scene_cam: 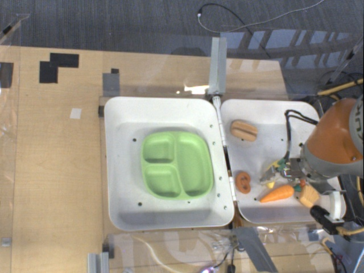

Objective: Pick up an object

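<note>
I am reaching into the right bin [296,110] from its right side, and my claw [280,172] is hanging low over the bin's lower half, with the grey wrist and orange band crowding in behind it. The nearest thing to pick is the carrot [277,194], which is lying just below my claw and a touch toward the bin's front wall; its long axis is running roughly left to right, tilted slightly, with the pointed tip aimed away from my arm and the thick end toward me. Judging from that, I would be closing across its short width, not along its length. A tan block [309,196] is sitting just beside the carrot's thick end, under my wrist, and I cannot tell whether the two are touching. Farther out from my claw, toward the divider between the bins, a small brown round piece [243,181] is lying apart, and well above it a tan bun-shaped piece [244,130] is resting near the bin's far side. The green divided plate [177,164] is sitting in the left bin [122,118], well beyond my reach line. Whether my claw is spread or closed I cannot tell: small yellow and green bits are cluttering the spot, and my own wrist is hiding part of it.
</note>
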Tool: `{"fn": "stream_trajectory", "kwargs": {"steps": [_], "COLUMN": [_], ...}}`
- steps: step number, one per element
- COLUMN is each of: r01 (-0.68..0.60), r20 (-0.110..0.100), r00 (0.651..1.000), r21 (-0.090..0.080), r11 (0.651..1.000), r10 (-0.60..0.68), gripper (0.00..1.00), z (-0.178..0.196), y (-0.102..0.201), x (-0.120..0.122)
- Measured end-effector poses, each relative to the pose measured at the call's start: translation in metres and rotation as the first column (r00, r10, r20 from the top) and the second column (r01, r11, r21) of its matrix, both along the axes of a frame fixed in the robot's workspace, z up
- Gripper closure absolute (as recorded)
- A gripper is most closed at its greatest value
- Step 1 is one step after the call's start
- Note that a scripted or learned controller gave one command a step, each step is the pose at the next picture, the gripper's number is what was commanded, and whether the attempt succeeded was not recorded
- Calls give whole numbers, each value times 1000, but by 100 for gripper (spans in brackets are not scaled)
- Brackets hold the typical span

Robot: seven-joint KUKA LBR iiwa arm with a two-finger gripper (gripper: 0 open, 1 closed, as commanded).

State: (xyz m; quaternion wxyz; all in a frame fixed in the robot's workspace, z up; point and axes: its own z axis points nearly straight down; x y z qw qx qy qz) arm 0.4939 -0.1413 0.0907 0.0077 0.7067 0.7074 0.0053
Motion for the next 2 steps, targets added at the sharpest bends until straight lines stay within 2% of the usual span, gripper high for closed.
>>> {"fn": "stream_trajectory", "kwargs": {"steps": [1,2], "r01": [-3,70], "r20": [5,-14], "r00": [1000,997], "r21": [2,3], "r11": [1000,998], "r10": [3,-69], "gripper": [100,100], "z": [12,101], "y": [2,26], "x": [3,50]}}
